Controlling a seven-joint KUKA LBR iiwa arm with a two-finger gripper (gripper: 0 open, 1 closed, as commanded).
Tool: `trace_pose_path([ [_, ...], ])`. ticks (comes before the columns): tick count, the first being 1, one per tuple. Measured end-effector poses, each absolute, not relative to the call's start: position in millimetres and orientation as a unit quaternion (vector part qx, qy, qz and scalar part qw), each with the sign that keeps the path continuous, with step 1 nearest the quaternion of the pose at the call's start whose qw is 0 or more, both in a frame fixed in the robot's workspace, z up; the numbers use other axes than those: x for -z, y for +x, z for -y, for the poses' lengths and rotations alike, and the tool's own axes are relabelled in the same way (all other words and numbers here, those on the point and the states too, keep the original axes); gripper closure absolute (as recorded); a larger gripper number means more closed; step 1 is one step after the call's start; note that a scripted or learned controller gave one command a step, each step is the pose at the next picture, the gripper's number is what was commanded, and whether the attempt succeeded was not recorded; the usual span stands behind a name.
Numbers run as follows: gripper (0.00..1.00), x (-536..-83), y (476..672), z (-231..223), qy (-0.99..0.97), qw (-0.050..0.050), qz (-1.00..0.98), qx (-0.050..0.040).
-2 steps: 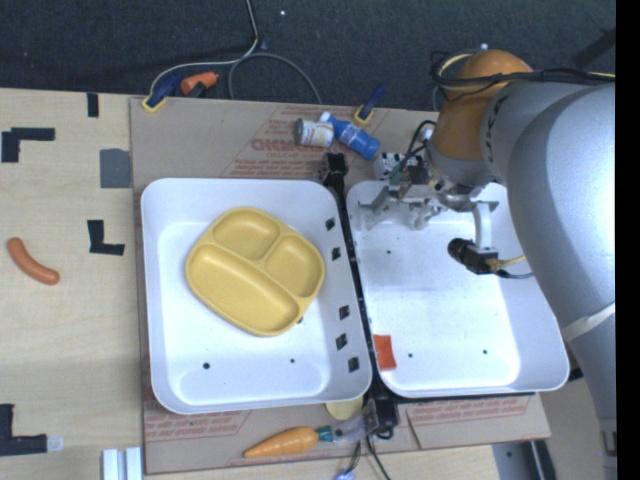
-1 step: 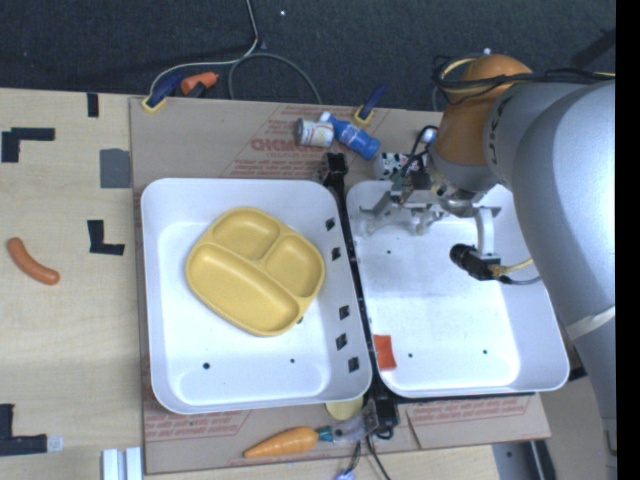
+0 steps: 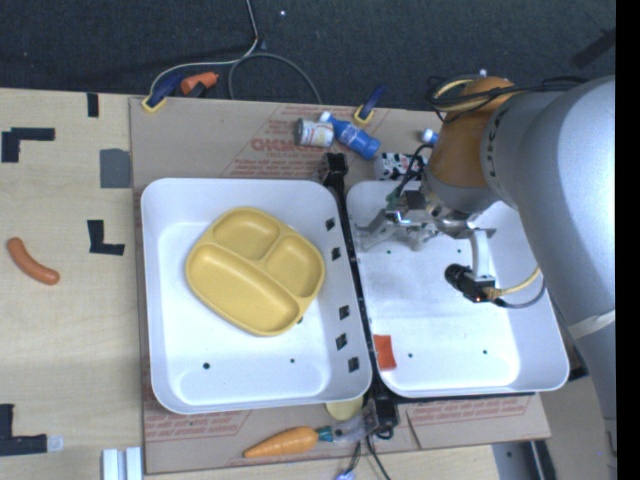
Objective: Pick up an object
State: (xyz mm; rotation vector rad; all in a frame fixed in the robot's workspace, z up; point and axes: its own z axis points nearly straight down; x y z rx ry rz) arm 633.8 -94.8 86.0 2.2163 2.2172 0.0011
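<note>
Claw low in the right white bin at upper centre-right of frame, finger spread impossible to tell, yellow three-compartment plastic plate in the left white bin, small orange block near the right bin's lower left corner

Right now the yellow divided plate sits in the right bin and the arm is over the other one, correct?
Not quite. The camera view shows the yellow divided plate in the left bin; the arm is over the right bin.
</note>
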Motion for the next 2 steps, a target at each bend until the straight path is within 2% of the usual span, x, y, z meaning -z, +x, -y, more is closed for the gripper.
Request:
trace_pose_path([
  [1, 0.0, -85.3, 669.7, 95.4, 0.706, 0.001, -0.708, -0.0006],
  [2, 0.0, -85.6, 662.0, 94.2, 0.707, 0.002, -0.707, -0.0001],
])
